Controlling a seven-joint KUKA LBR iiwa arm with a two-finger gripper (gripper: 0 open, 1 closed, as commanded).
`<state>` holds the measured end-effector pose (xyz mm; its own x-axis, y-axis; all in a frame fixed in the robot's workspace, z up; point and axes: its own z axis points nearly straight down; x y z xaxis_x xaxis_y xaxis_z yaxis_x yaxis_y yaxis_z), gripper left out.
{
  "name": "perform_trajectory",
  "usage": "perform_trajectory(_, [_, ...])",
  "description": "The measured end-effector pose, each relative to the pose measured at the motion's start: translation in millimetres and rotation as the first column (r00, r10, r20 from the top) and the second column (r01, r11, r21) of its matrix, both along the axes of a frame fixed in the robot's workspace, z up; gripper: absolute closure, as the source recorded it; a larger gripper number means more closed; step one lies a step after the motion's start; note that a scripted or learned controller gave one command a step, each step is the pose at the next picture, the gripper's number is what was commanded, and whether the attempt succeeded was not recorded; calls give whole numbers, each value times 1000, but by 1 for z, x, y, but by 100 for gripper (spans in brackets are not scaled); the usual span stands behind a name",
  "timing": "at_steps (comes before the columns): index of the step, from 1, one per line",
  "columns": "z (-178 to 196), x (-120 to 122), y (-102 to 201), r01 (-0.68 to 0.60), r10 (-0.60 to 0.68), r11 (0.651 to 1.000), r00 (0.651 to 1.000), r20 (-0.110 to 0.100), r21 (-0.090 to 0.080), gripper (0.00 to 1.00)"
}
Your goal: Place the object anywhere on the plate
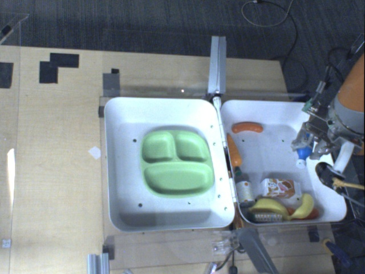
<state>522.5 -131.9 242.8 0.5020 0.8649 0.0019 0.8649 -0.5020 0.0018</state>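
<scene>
A green plate (175,161) with three compartments lies in the left bin (122,170). The right bin (274,119) holds a sausage (247,128) near its back, an orange carrot (234,151) along its left wall, a small can (244,190), a printed packet (279,188) and two bananas (285,209) at its front. My gripper (311,144) hangs over the right side of the right bin, well to the right of the sausage and behind the bananas. I see nothing of the food items between its fingers.
A metal post (217,67) rises behind the seam between the two bins. The arm's wrist with its orange band (351,90) and cables fills the right edge. Black cable loops lie on the dark floor behind the bench.
</scene>
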Motion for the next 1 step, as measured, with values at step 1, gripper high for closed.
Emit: perform_trajectory(1, [-28,-6,-51,-102,102,995,995,0,-2,100])
